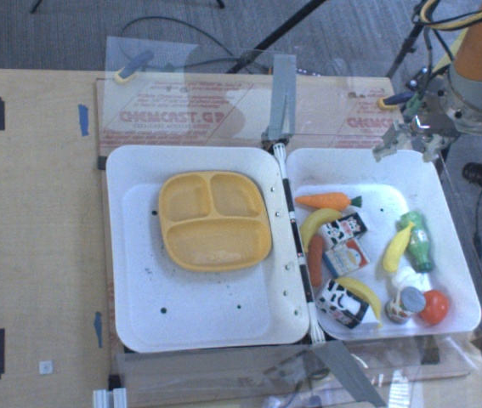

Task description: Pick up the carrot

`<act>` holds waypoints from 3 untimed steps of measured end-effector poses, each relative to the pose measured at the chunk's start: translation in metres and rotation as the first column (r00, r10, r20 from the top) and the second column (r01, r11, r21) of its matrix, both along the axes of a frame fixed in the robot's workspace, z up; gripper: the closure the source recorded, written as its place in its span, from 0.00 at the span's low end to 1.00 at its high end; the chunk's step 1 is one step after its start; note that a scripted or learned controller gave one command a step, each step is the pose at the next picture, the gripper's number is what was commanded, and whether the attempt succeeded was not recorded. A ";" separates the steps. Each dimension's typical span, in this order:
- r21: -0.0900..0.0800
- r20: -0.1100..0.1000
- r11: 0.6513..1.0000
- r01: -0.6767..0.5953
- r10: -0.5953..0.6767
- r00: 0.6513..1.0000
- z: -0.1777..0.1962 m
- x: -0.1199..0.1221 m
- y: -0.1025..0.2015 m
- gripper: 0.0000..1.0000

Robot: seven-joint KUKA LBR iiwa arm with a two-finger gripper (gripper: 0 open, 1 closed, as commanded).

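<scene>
Carrot (324, 201) lying flat near the far left corner of the right bin (453, 228), orange body pointing toward the divider, green stub end pointing away from it. Just beside the carrot on the near side, a curved banana (317, 224), with a small black-and-white carton (345, 229) touching that banana. Farther from the carrot toward the near edge: a reddish sausage (315, 262) along the divider, a blue-and-white box (346, 257), a second banana (364, 293) resting over another black-and-white carton (341, 303). Well apart from the carrot, toward the bin's outer wall: a yellow piece like a small banana (396, 248), a green bottle (417, 243), a small can (409, 302), a red tomato (433, 307). Nothing lying on top of the carrot; open white floor on its far side. Gripper (409, 145) hanging over the bin's far rim, well apart from the carrot and clear of everything, fingers spread and holding nothing. Beyond the divider from the carrot, a yellow divided plate (215, 219) sitting in the left bin (134, 253).
</scene>
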State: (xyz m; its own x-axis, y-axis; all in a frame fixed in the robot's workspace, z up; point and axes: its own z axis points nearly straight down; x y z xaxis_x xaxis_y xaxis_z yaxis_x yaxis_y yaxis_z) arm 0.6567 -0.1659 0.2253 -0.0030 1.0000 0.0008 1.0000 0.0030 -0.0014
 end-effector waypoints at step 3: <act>-0.001 0.002 0.745 -0.667 0.667 0.745 -0.076 0.011 0.060 0.00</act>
State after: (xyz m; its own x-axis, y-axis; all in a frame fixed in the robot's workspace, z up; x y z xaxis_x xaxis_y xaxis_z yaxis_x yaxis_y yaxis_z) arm 0.6677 -0.1061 0.1489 -0.6691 0.7431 0.0000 0.7431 0.6691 0.0011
